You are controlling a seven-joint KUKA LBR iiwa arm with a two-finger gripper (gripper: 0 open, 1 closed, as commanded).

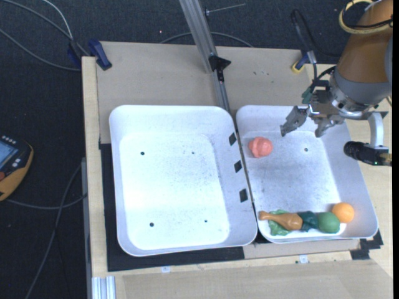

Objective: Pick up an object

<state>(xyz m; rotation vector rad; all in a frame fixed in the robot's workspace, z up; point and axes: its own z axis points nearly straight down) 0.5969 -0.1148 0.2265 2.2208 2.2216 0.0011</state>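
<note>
Orange-banded grey arm point(368, 48) with a yellow cable loop, metallic wrist and dark grey jaws.

- left bin point(124, 129): white, peppered with fine dark specks and a few black dots
- right bin point(358, 198): white, speckled grey
- ball point(261, 146): pinkish red
- round fruit point(343, 212): orange
- drumstick toy point(282, 217): golden brown
- leafy toys point(321, 222): green
- counter point(156, 73): pale tan
- clamps point(100, 53): blue
- arm point(368, 48): grey, orange band
</note>
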